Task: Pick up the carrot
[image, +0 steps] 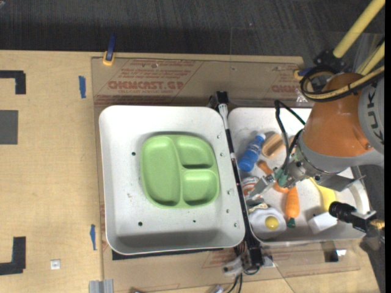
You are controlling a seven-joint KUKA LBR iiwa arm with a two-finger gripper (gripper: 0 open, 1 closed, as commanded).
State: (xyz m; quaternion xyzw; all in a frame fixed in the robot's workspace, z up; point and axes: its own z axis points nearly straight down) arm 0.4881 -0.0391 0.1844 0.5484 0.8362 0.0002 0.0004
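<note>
The carrot point(292, 204) is orange with a green stub at its near end. It lies in the right bin point(305, 116), pointing toward the bin's front edge. My gripper point(276, 179) hangs low over the middle of that bin, just up and left of the carrot's far end. The wrist and the grey-and-orange arm point(335, 133) cover the gripper from above, and whether it touches the carrot I cannot tell.
Around the carrot lie a blue bottle point(249, 155), a tan item point(273, 143), a fried egg toy point(269, 222), a yellow item point(327, 195) and a white block point(321, 220). The left bin point(116, 163) holds a green divided plate point(180, 170).
</note>
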